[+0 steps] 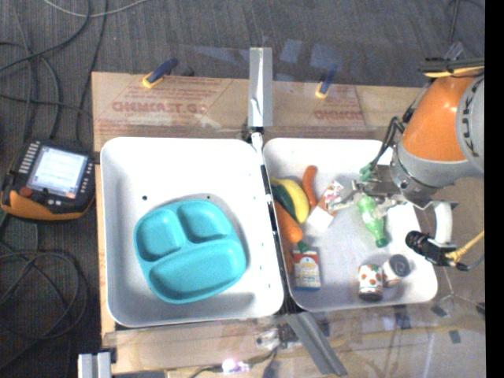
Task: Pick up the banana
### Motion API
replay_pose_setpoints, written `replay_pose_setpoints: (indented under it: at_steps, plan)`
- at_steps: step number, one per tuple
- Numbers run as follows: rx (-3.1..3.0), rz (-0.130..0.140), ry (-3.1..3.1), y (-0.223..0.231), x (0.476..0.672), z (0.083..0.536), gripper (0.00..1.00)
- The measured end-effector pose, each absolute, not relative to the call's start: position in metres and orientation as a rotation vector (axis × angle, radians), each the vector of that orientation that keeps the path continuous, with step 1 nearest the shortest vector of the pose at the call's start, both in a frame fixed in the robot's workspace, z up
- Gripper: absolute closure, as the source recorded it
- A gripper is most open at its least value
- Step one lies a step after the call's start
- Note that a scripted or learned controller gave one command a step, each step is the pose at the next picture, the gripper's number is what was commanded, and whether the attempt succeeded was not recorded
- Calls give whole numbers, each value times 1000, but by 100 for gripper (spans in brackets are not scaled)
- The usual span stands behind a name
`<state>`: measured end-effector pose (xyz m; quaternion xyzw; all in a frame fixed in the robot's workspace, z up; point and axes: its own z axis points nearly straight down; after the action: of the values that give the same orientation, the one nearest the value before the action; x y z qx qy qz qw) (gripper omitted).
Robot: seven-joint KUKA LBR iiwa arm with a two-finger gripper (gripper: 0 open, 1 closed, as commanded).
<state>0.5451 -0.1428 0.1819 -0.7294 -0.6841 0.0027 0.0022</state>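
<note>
Curved yellow banana [293, 198], green-tipped, unheld.

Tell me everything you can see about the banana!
The banana is yellow, curved and smooth, with a green patch along its lower side. It looks like a toy, maybe plastic. It lies flat in the right bin, close to that bin's left wall. An orange carrot lies against its lower end, and a thin red-orange chili lies just to its right. Nothing is gripping it; the gripper is farther right.
</note>
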Motion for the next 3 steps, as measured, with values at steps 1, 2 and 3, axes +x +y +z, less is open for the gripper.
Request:
replay_pose_setpoints:
  at_steps: [1,2,3]
  plan:
    - [-2049,8,-2377,-102,567,103,0]
    - [-1619,4,-2704,-104,610,89,0]
    - [-1947,42,-2384,-108,654,88,0]
